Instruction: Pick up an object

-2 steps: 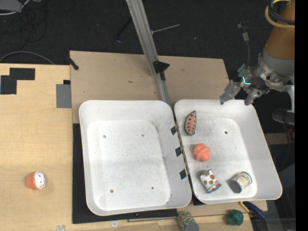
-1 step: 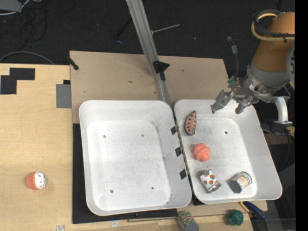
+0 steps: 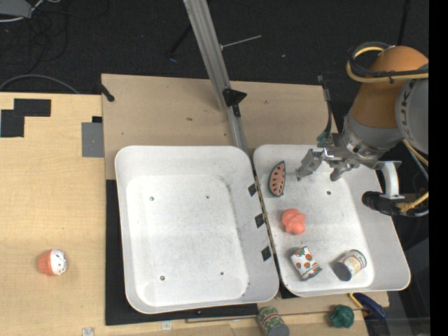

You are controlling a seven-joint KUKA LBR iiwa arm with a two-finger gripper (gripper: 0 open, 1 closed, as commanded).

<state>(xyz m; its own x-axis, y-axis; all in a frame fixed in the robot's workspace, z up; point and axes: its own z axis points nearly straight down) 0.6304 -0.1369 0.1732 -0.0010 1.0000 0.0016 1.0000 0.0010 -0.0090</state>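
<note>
Claw point(image 3: 323, 169) wide apart over bare floor near right bin point(image 3: 378, 219) far rim, watermelon slice point(image 3: 277, 179) beside.

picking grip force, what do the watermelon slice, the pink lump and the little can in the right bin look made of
Watermelon slice: likely moulded plastic or foam, matte, flat painted colours with dark seeds.
Pink lump: looks soft, rubber or foam, matte, rounded with no glare.
Little can: probably metal or hard plastic, printed label, pale shiny rim around a dark end.
All guesses from looks alone.
</note>
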